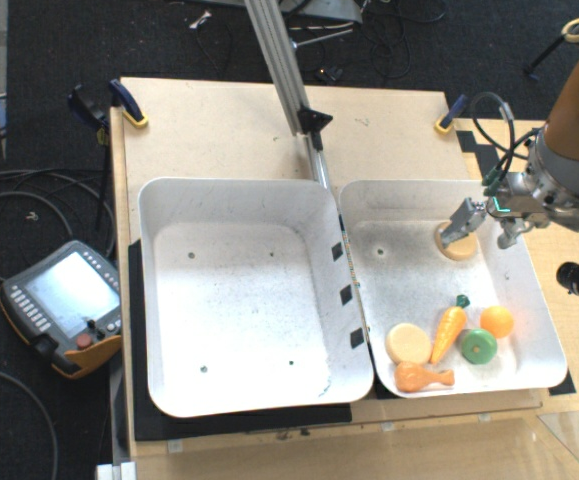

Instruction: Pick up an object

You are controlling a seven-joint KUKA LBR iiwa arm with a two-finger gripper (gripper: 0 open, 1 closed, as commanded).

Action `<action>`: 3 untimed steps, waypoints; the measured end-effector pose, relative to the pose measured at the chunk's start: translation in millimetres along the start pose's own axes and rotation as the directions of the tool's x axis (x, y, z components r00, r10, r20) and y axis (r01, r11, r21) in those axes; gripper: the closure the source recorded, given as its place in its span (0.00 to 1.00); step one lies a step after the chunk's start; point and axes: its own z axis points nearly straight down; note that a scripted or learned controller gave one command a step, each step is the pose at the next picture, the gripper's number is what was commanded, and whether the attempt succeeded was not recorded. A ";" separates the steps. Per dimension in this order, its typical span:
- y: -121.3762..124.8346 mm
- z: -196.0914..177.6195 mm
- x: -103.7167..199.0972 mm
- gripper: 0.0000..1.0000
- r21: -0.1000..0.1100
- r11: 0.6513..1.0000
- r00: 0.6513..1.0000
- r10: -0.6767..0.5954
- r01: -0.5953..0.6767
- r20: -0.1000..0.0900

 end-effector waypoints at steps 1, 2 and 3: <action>-2.4 63.9 3.1 0.00 0.006 1.000 1.000 0.001 -0.001 -0.001; -3.0 128.5 4.6 0.00 0.007 1.000 1.000 0.001 -0.001 -0.001; -1.2 183.9 15.2 0.00 0.006 1.000 1.000 0.000 0.000 -0.002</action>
